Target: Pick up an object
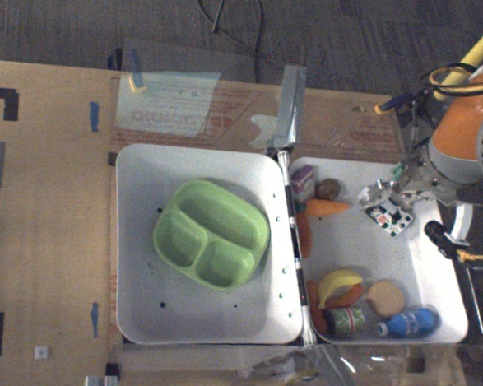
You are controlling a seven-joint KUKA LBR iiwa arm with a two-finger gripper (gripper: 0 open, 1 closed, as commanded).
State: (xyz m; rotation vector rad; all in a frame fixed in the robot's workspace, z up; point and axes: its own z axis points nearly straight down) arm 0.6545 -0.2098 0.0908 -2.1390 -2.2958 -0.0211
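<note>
Cardboard-topped bench (42,215), writing unreadable, hand (389,208) in right bin (434,267), grip state unclear.

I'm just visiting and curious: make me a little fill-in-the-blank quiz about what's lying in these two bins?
1. The green divided tray lies in the ____ bin as the camera sees it.
2. The tray has ____ compartments.
3. The small bottle near the right bin's front corner is ____ in colour.
4. The gripper hangs over the ____ bin.

Missing words: left; three; blue; right
</note>
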